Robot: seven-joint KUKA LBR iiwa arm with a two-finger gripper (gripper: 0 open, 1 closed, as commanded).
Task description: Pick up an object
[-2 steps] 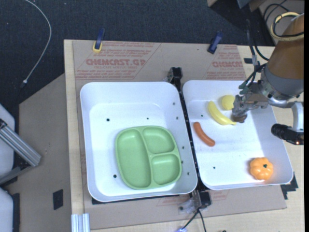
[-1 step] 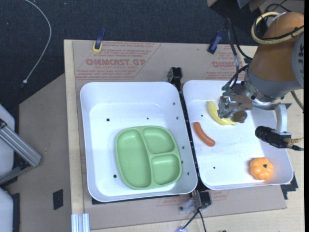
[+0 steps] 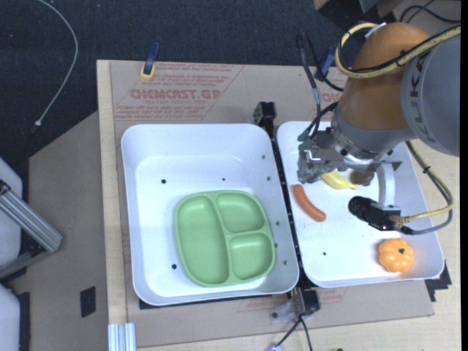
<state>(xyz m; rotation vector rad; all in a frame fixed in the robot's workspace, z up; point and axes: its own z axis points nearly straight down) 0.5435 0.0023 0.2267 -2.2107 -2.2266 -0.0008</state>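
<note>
In the right bin [image 3: 344,265] lie a red-orange sausage [image 3: 308,202], a yellow banana-like piece [image 3: 338,180] and a small orange pumpkin [image 3: 395,256]. My gripper [image 3: 316,165] hangs low over the bin's upper middle, just above and left of the yellow piece, which the wrist partly hides. The sausage lies just below the gripper, apart from it. The pumpkin sits at the bin's near right corner, well away from the gripper.
The left bin [image 3: 146,196] holds a green divided plate [image 3: 223,236]. A black fitting [image 3: 369,213] with a yellow cable hangs off the arm over the right bin. The arm's orange band [image 3: 380,72] and grey body cover the bin's far right part.
</note>
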